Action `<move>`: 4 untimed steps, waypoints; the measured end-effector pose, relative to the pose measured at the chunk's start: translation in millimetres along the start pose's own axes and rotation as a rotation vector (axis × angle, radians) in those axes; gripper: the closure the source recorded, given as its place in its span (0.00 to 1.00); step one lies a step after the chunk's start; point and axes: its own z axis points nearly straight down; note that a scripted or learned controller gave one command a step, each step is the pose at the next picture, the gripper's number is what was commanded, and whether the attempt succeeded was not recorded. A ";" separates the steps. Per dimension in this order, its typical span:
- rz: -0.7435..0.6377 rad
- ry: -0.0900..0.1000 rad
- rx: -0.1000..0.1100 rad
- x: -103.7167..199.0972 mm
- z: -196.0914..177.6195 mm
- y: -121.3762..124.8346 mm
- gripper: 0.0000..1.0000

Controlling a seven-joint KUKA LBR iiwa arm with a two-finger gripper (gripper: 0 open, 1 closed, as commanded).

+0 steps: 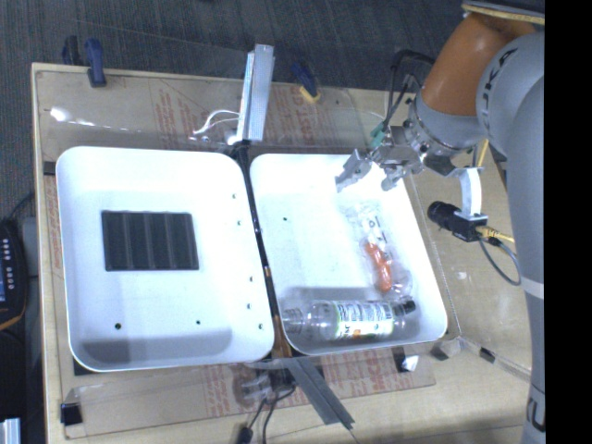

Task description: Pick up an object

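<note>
Bottle (347,318) in right bin (305,248); tool (370,175) open, holding nothing.

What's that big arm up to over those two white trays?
It is trying to pick something up. Its gripper hangs over the far end of the right bin, fingers apart and holding nothing. Below it lie a clear packet with an orange item and a plastic bottle. The left bin holds a dark ribbed panel.

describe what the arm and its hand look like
The arm is bulky, rounded and grey, with a broad orange band above the wrist. The hand is small and metallic grey with two pale fingers; thin dark cables loop around the wrist, with a touch of green beside them.
</note>
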 end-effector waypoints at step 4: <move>-0.149 -0.001 -0.003 -18.0 51.6 -52.8 0.00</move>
